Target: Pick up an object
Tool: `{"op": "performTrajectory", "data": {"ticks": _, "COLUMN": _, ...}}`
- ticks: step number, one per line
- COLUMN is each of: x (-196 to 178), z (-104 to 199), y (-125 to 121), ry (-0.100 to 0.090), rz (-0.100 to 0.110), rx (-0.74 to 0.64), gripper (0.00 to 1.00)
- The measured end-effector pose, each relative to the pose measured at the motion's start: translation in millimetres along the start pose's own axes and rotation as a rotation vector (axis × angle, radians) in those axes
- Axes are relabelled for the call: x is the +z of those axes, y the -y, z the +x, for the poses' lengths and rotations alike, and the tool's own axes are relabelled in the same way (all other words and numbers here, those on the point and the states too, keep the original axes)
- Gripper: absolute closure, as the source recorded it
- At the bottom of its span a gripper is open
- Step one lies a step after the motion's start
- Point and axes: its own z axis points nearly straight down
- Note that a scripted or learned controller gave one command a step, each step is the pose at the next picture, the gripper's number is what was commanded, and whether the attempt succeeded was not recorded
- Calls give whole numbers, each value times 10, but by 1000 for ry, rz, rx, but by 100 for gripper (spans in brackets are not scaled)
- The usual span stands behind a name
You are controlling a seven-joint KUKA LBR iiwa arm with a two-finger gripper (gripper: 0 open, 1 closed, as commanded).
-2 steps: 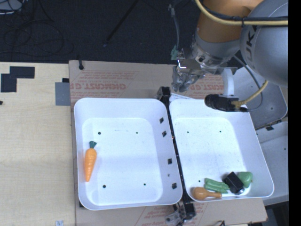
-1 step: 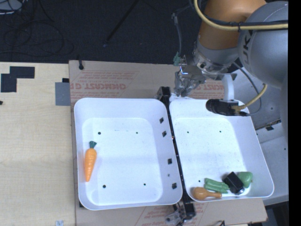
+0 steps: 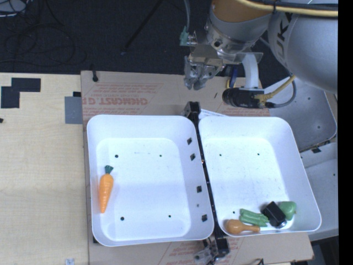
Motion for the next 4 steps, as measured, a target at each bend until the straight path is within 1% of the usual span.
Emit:
{"op": "performTrajectory", "data": {"ticks": 1, "x": -430, "z": 557, "y": 535, "ry": 2, "rz": 7, "rx": 3, "gripper": 100}}
{"op": "performTrajectory", "data": {"ticks": 2, "x": -1189, "z": 1232, "y": 363, "ry": 1, "rz": 3, "rx": 3, "gripper": 100}}
{"op": "performTrajectory", "data": {"ticks": 3, "x": -166, "z": 1364, "y": 287, "ry": 8, "rz": 20, "rx": 7, "gripper": 100}}
{"op": "performTrajectory", "data": {"ticks": 4, "x": -1209, "z": 1368, "y": 646, "ry": 0, "rz": 2, "rx": 6, "gripper": 100}}
